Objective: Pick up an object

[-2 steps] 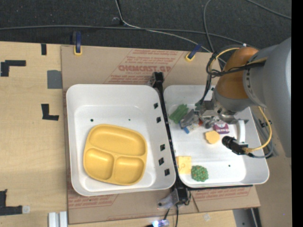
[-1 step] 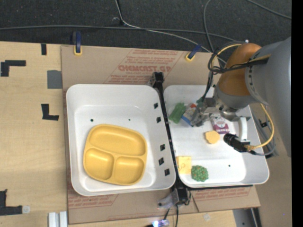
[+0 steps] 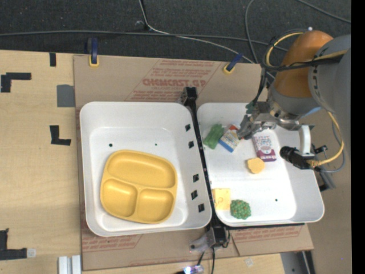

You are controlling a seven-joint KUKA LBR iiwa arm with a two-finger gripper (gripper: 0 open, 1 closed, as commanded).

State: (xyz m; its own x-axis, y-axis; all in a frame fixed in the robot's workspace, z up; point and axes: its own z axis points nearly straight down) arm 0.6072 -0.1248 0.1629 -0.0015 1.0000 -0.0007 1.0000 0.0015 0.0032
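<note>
Hovering: claw (image 3: 246, 129) just right of blue-white pkt (image 3: 230, 140), right bin (image 3: 296, 204).

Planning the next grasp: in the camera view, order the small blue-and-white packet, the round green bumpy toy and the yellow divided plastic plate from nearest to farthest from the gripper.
1. Small blue-and-white packet, right bin, just beside the gripper.
2. Round green bumpy toy, right bin's near edge.
3. Yellow divided plastic plate, left bin.

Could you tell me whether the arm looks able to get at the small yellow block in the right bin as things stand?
Probably yes. The small yellow block lies by itself on the floor of the right bin, apart from the purple packet, with nothing over it. The gripper sits close by, above the same bin.
</note>
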